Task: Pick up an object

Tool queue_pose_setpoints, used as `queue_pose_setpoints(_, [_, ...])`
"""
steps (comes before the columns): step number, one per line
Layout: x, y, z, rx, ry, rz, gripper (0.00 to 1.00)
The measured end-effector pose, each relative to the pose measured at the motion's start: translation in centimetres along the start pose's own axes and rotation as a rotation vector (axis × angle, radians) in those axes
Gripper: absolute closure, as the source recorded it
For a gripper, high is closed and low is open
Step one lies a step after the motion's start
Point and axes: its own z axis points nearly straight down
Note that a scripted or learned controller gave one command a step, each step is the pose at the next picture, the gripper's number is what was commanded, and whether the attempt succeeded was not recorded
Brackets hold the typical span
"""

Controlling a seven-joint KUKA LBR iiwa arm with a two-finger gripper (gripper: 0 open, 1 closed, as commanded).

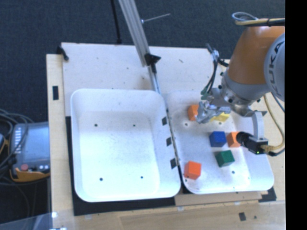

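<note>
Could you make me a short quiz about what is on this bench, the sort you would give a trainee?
1. True or false: the green block lies in the right bin.
2. Which block lies closest to the divide between the two bins? A) the blue block B) the orange block at the front C) the yellow block
3. Fill in: the hand hangs over the ___ bin.

Key
1. True: it sits just in front of the blue block.
2. B: it lies near that bin's left wall.
3. Right: beside a second orange block at the back; the left bin is the other one.
</note>
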Motion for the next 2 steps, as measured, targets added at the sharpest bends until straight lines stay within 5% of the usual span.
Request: queue_pose_setpoints(2, [10.4,3.9,1.3,-0.003,-0.001,0.000,1.00])
